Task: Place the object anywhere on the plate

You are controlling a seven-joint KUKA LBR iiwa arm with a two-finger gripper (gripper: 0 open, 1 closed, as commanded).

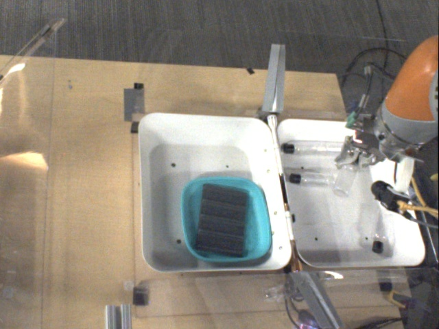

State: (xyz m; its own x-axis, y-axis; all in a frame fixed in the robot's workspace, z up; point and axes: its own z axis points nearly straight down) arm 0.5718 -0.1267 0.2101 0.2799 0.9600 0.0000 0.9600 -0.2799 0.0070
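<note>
- My arm [411,94], grey with its orange band, reaches in from the right and hangs over the upper right part of the right shallow white bin [322,242].
- My gripper [351,162] is over that bin's upper middle, pointing down and leftward; its tips look clear and glassy, and I cannot tell whether they are apart or together.
- I see nothing between them.
- The dark grey ridged rectangular block [221,219] lies flat on the teal square plastic plate [258,211], its long side running roughly top to bottom with a slight tilt.
- The block sits near the middle of the plate, with teal rim showing on all sides of it.
- The plate rests in the lower right part of the left shallow white bin [161,184], close to that bin's near wall.
- The block and plate are well apart from my gripper, with the bins' shared walls between us.
- Two small black-capped clear tubes [302,147] lie near the left wall of the right bin, just left of my gripper.
- A small dark piece [377,247] sits in the right bin's lower right corner.
- Both bins stand side by side on the light wooden desk [68,184].
</note>
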